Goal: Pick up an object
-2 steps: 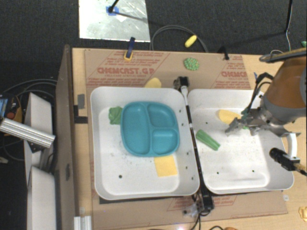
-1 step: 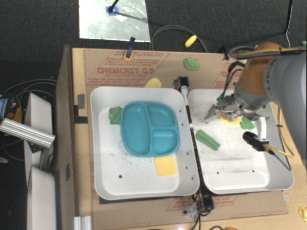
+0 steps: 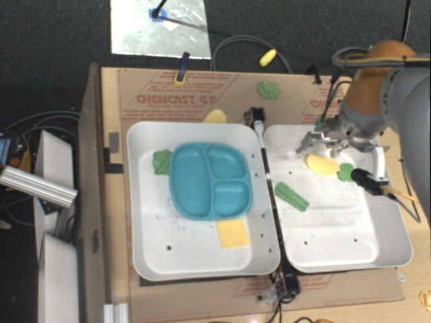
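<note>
Item: single-arm pick, right bin.

Step in hand, by my reading: the approach or descent onto a target. The gripper hangs low over the far part of the right bin, directly above the yellow oval object, which lies on the bin floor and appears untouched.

Claw: metal parts spread to either side of the wrist, but whether the fingers are apart or together cannot be told from this angle; nothing visibly sits between them.

Other candidates: green stick near the bin's left wall; small green piece just right of the yellow oval.

Left bin: blue divided tray, yellow square at its near edge, green leafy piece on its left.

Next move calls for: straddling the yellow oval squarely and closing before lifting (its rounded form may slip).
</note>
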Tool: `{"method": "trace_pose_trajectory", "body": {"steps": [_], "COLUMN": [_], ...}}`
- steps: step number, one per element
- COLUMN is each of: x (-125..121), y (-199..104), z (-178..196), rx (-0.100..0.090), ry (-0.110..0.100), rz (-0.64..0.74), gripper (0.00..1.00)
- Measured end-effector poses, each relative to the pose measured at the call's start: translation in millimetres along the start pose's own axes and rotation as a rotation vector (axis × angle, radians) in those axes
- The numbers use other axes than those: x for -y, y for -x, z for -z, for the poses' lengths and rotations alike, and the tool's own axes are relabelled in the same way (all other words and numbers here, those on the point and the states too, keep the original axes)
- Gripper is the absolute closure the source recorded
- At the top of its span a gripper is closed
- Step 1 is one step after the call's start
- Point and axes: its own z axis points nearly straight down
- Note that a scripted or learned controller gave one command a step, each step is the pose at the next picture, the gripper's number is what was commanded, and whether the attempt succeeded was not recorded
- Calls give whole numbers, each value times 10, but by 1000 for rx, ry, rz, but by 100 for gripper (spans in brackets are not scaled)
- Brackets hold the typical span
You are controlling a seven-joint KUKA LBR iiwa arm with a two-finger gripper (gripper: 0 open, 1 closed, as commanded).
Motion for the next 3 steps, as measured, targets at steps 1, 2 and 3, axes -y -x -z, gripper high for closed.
{"method": "trace_pose_trajectory", "body": {"steps": [1, 2, 3], "x": [115, 99, 100], "y": [15, 15, 16], "z": [-226, -105, -109], "rx": [0, 1, 1], "ry": [-2, 2, 1], "rz": [-3, -1, 0], "gripper": [0, 100, 0]}}
